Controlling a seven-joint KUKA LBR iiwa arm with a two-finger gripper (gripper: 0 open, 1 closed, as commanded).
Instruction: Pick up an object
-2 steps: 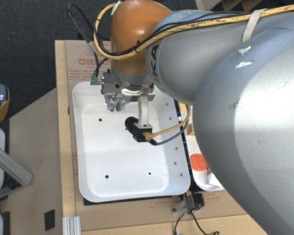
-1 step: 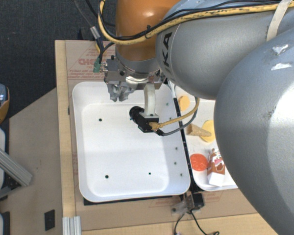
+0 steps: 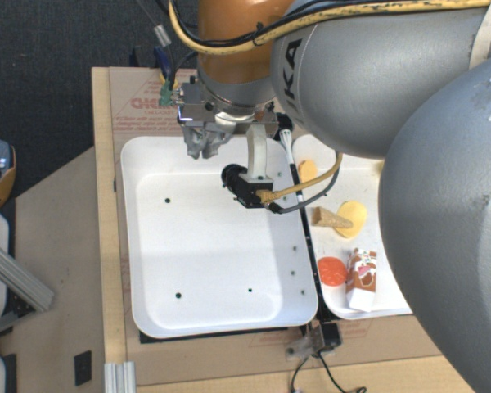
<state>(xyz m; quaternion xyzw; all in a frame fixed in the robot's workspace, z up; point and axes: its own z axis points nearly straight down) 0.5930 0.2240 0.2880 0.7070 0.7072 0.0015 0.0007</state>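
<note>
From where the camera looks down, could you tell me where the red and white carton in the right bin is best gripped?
Grip the red and white carton across its narrow middle, coming straight down. It lies flat and elongated near the right bin front rim, with a red disc close on its left.

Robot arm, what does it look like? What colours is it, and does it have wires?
The arm is big, round and grey, with a shiny orange band above the wrist and black letters on its side. A yellow-and-black cable loops along it. The gripper is small, grey metal, with blue and green wires beside it.
</note>
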